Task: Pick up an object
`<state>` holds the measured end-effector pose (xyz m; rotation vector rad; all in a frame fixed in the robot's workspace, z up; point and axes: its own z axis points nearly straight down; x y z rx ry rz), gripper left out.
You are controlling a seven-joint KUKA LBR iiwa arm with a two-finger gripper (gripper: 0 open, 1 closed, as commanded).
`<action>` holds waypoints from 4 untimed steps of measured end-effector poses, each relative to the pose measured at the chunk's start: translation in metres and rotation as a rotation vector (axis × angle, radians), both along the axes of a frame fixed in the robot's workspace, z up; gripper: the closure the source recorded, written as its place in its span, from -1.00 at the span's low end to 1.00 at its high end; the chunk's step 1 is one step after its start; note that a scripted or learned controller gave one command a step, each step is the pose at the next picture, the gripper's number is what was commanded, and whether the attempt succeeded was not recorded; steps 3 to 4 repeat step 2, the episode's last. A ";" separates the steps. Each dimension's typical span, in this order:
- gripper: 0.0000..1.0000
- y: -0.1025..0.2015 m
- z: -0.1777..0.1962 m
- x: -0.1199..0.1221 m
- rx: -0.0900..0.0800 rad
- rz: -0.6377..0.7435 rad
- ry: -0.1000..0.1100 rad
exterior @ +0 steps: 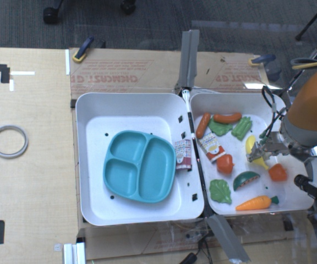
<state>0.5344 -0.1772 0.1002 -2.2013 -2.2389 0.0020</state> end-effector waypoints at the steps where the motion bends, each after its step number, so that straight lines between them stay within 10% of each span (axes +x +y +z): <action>1: 1.00 -0.010 0.010 -0.003 -0.001 0.238 -0.003; 2: 1.00 0.072 0.127 -0.022 -0.001 0.091 -0.002; 4: 1.00 0.072 0.127 -0.022 -0.001 0.091 -0.002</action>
